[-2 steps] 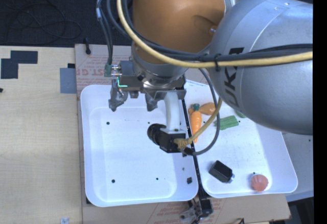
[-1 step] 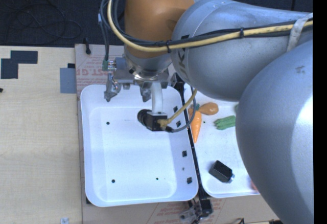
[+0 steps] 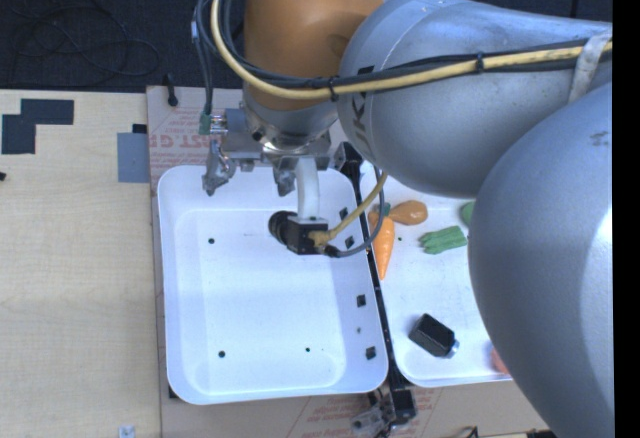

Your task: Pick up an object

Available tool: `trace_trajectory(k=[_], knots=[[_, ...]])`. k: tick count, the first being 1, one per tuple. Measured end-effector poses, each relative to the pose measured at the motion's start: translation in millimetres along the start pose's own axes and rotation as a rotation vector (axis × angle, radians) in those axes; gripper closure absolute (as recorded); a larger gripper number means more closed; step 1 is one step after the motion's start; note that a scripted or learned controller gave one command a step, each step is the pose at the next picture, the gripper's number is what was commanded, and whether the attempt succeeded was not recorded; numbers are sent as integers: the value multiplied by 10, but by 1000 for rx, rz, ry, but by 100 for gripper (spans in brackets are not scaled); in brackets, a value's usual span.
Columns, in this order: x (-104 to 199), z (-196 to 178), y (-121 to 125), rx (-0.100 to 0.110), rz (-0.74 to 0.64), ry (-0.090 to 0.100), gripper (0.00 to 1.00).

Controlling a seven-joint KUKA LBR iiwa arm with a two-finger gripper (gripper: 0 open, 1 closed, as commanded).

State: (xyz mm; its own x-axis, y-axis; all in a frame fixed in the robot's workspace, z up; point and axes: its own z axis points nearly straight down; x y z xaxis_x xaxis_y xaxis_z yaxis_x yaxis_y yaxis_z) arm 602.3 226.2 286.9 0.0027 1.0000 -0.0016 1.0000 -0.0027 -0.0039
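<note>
My gripper point(image 3: 250, 184) hangs over the far edge of the left white bin point(image 3: 250, 326), with its two fingers point(image 3: 213, 182) spread apart and nothing between them. In the right bin point(image 3: 425, 291) lie an orange carrot point(image 3: 384, 244), a rounder orange piece point(image 3: 409, 214) beside it, a green object point(image 3: 442, 240) and a black block point(image 3: 433, 335) near the front. The big grey arm covers the right bin's right side.
A small reddish thing point(image 3: 495, 358) peeks out at the arm's edge in the right bin. The rim between the two bins runs just right of the gripper. Pale wooden bench top point(image 3: 70, 276) lies to the left.
</note>
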Motion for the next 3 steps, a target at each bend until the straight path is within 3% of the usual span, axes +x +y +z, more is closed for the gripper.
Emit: trace_trajectory(k=[3], knots=[[0,0,0,0,0,0,0]])
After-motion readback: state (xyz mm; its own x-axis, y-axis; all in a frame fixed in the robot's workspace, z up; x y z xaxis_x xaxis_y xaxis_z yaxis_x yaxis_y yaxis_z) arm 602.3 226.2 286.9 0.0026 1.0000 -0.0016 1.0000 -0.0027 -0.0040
